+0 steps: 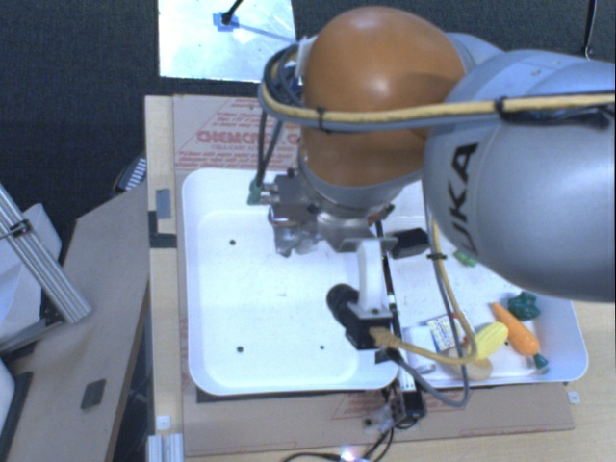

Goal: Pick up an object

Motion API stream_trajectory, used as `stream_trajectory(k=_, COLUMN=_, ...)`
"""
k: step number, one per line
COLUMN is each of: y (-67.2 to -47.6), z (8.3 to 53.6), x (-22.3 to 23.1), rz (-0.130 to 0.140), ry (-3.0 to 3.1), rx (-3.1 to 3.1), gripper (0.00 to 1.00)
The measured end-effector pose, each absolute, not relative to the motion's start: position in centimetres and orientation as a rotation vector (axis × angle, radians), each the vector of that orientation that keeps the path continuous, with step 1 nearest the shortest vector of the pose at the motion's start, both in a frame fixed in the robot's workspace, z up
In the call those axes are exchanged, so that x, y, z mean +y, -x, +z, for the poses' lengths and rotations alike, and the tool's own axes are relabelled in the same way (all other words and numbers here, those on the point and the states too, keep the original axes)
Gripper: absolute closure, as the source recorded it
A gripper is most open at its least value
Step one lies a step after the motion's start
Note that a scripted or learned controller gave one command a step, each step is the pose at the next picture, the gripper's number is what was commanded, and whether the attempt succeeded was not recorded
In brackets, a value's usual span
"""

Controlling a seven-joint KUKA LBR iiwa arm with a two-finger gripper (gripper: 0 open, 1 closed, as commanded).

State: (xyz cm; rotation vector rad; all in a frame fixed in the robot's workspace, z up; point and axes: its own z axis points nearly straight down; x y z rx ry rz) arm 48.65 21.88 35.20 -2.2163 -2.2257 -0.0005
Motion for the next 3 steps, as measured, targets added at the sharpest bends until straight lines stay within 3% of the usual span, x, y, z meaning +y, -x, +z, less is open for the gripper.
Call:
stream_trajectory(k=1, y=-48.7, z=39.7, x=17.3, rz=-0.009, ry=2.226, rx=-2.221, gripper=1.00)
stream_trajectory(k=2, y=-48.5, z=32.5, x=23.8, rz=0.005, ry=2.210, rx=-2.229, gripper=1.00)
stream_trajectory(k=3, y=-48.7, z=37.8, x=20.8, rz=-0.009, ry=2.224, rx=-2.223, gripper=1.00)
